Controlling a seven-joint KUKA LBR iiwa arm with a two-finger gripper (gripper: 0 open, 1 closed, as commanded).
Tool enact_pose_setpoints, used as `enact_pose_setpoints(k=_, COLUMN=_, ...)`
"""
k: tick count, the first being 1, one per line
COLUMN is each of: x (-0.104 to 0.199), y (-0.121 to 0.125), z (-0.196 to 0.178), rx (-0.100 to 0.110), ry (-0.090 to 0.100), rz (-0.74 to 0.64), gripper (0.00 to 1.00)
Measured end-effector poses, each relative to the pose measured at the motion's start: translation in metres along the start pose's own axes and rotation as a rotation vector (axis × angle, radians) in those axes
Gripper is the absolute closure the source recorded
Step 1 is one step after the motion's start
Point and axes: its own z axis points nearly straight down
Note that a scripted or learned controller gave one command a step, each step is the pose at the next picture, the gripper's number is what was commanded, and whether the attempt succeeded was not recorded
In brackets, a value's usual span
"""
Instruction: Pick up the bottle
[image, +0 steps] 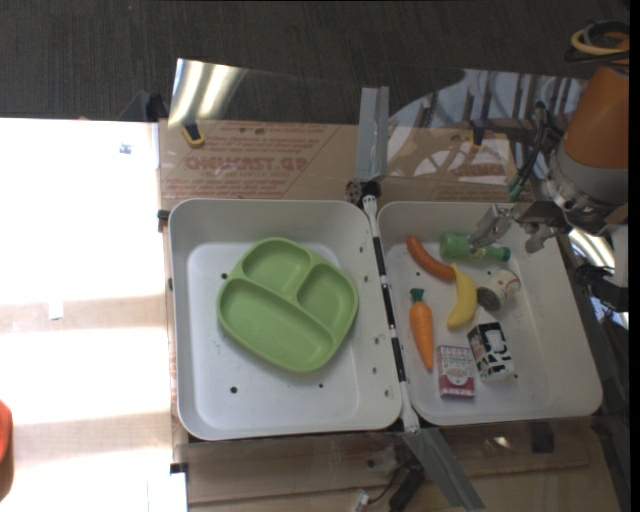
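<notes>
**benchwatcher:** Over in the right bin (560, 395), up near the back wall, that's where the bottle (472, 247) is. Green, lying on its side, cap end seemingly pointing left. The gripper (492, 232) is right over its right end, one finger (484, 229) angled down onto it. Honestly can't tell if the claw is spread or clenched, too blurry and the wrist hides half of it.

**kuka_fan:** How crowded is it around there?

**benchwatcher:** Kinda tight. An orange-red sausage thing (430, 259) sits just left and below the bottle, a banana (462, 298) just below it, and a small round brown-and-white object (496, 290) near the banana. Carrot (422, 327), red carton (456, 371) and a black-and-white carton (492, 350) are further forward. Bare floor shows along the right wall. The left bin (200, 400) holds a green divided plate (288, 304), with open floor around it.
</notes>
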Motion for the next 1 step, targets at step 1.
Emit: enact_pose_setpoints(k=1, x=-0.0905, y=0.0178, z=0.1476, rx=-0.003, ry=0.008, rz=0.154, gripper=0.00)
